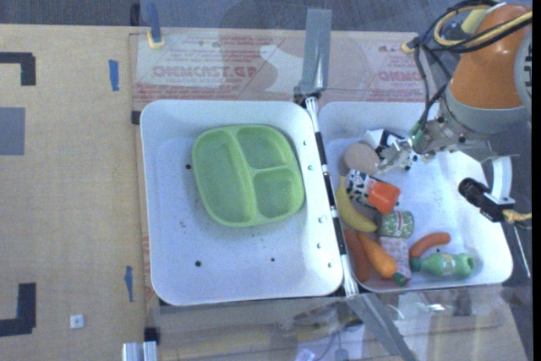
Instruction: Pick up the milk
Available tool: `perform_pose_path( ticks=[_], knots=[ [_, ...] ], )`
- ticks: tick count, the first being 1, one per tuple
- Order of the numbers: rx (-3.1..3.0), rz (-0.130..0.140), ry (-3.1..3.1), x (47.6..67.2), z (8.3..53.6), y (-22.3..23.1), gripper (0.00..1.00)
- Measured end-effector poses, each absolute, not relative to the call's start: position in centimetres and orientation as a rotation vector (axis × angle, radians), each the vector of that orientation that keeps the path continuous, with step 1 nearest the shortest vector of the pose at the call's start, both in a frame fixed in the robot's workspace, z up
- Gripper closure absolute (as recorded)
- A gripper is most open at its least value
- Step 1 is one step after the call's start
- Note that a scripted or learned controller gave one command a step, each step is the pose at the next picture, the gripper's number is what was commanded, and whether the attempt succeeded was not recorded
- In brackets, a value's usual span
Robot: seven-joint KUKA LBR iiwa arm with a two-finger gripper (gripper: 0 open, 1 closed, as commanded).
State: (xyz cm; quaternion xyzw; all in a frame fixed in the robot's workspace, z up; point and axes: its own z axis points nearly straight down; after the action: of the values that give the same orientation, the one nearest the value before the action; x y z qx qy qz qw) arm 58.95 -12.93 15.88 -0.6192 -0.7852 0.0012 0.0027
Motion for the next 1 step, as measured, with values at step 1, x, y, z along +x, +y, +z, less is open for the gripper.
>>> perform_pose_path(
  ticks=[1],
  knots=[
    [-1.985, -0.002, -2.439, 58.43, 10.61, -12.54, 0.0]
  ],
)
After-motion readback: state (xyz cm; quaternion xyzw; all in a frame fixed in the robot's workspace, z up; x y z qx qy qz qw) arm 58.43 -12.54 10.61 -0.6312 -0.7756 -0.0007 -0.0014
